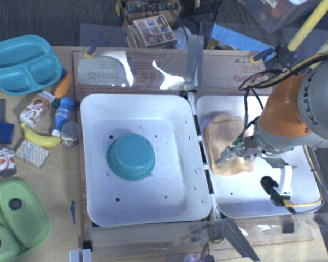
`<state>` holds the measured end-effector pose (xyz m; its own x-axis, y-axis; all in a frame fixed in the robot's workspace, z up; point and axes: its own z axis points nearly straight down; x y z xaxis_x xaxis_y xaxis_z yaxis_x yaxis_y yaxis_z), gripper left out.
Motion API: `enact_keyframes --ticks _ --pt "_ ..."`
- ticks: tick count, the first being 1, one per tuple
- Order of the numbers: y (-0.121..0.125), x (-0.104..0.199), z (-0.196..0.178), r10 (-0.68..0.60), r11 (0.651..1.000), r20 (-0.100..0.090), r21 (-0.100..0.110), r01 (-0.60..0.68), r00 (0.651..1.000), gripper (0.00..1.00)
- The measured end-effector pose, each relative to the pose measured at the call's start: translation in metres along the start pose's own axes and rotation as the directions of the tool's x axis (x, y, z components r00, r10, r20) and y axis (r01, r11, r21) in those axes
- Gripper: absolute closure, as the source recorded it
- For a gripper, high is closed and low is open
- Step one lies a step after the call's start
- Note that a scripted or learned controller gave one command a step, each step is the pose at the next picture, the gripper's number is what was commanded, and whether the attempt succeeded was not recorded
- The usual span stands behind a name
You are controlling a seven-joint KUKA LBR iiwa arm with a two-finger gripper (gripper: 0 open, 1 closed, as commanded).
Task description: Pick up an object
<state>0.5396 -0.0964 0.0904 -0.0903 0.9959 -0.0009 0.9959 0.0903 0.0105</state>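
The gripper point(231, 155), open or closed I cannot tell, hangs over the cloth point(218, 132) right of centre; best pinch a fold.

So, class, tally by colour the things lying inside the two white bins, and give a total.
Teal: 1, the bowl in the view's left bin
Tan: 1, the soft lump in the view's right bin
Total: 2

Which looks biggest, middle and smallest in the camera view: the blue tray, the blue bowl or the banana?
Largest: blue tray
Middle: blue bowl
Smallest: banana
None look alike in size.
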Motion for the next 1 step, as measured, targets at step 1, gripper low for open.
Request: enact_keyframes --ticks 1 --pt "0.0013 -0.0023 -0.0111 0.004 1.0 0.003 -0.006 -0.004 1.0 1.0"
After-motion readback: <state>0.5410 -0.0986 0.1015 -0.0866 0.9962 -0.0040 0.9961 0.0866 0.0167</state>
